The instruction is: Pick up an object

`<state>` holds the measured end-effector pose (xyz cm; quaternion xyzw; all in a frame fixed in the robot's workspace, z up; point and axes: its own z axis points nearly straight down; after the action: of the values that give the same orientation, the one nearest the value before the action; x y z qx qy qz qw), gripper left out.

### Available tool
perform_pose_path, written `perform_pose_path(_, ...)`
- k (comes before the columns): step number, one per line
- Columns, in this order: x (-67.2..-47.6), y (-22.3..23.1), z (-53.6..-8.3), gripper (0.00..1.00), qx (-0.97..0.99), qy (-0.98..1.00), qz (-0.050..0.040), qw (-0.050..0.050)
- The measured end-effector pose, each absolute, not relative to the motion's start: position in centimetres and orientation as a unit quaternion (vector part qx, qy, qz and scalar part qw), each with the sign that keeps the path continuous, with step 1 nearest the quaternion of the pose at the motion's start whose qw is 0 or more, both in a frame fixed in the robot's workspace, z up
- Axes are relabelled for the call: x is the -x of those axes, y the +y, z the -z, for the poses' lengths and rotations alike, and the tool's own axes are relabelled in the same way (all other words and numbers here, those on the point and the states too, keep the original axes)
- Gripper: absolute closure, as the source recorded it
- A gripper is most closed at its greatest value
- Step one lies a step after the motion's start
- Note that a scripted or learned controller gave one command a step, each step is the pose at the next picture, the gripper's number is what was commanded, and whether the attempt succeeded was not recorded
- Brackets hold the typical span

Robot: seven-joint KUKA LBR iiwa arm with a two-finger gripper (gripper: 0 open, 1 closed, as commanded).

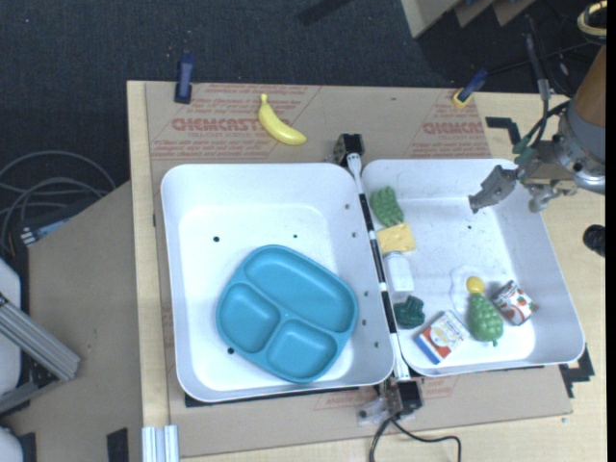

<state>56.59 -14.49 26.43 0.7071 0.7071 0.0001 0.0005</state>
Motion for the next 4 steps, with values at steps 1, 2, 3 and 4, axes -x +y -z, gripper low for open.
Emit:
perform_pose_path(1, -51.0, -18.0, -13.7, 0.0, -0.708, 0.707, 0.0006, -0.001)
perform_pose_path(2, -50.9, -17.5, -8.4, 0.0, -0.707, 0.707, 0.0004, -0.002)
perform_pose_path(3, -51.1, -17.7, -9.6, 1.0, -0.708, 0.706, -0.0009, 0.003)
perform_pose_path(4, -51.1, -17.7, -9.6, 0.0, -0.708, 0.706, -0.0009, 0.003)
